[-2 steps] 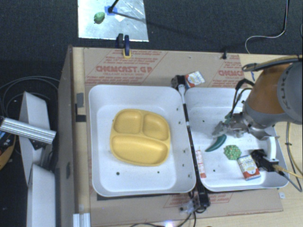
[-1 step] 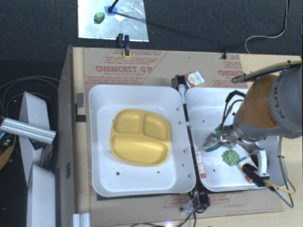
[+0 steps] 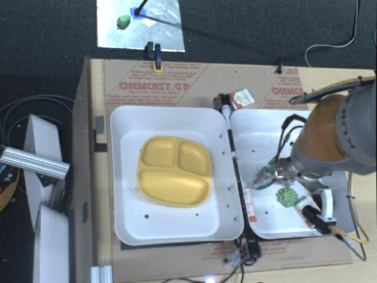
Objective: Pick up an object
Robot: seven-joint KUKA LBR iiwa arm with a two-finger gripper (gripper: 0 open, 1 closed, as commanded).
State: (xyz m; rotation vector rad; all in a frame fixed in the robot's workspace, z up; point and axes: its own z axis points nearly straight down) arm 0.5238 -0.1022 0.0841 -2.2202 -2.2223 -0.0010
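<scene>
Grey arm [image 3: 353, 128] reaches low into right bin [image 3: 259, 135], near green lump [image 3: 287, 196].

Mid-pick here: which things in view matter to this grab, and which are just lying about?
In play: hand, low in the right bin; green knobbly ball beside it.
Lying about: yellow divided tray in the left bin; red-and-white packet behind the bins.

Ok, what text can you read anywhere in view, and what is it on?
"CHEMCAST GP": red print on the brown board of the bench.
The same print repeats at the board's right, partly hidden.
Small packet: print too blurred to read.
</scene>
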